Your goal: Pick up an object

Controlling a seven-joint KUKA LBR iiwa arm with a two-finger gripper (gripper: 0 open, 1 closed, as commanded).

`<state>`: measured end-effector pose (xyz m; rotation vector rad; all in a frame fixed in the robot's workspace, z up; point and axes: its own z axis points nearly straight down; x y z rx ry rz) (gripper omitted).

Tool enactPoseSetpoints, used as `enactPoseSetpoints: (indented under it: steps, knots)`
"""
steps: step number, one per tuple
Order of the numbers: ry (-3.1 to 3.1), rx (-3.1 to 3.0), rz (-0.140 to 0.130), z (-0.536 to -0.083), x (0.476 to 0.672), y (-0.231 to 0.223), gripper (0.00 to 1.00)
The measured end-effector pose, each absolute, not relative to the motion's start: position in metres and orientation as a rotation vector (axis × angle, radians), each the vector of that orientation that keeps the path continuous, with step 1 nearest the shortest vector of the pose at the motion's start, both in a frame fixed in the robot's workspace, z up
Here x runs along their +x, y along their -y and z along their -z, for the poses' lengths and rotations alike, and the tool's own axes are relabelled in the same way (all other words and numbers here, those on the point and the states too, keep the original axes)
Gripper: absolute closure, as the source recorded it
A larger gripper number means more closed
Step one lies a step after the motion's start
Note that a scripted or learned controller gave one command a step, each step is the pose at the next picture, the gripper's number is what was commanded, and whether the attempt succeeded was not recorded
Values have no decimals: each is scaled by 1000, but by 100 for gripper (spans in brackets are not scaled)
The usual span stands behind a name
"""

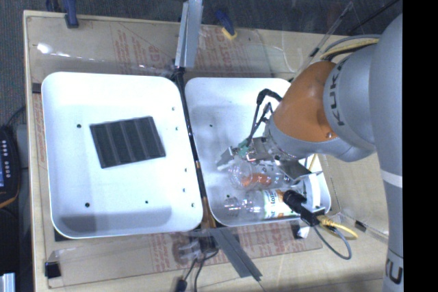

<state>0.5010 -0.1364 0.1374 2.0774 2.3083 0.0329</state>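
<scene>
On the bench (41,44), the grey arm (363,99) came in from 3 o'clock, its orange band over the right bin (212,106). Left bin (68,92) held just one item, a dark ribbed panel (128,141), lying flat near centre and well apart from the arm, so a poor candidate. All other candidates sat in the right bin's 5 to 6 o'clock half, packed together. Gripper (254,152) was low over that cluster, mostly hidden under the wrist; its opening couldn't be told from this angle, and nothing could be seen held. Biggest item there was a clear bottle (270,202) with a green and white label, on its side along the 6 o'clock wall, long axis running roughly 9 to 3, at the gripper's 5 to 6 o'clock. Between the two was a clear piece with an orange tint (259,179), near the gripper at its 6 o'clock. Closest was a crumpled clear plastic piece (233,159), just beside the gripper at its 8 o'clock; contact couldn't be confirmed. My read: the crumpled piece or the tinted one was the likely target, a short drop towards 6 to 8 o'clock. Risk: transparent, tangled items make for a slippery grab.
</scene>
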Motion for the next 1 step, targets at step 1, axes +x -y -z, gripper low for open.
enactPoseSetpoints:
  steps: [1]
  knots:
    - [-2445,1953,-54,-156,494,181,0]
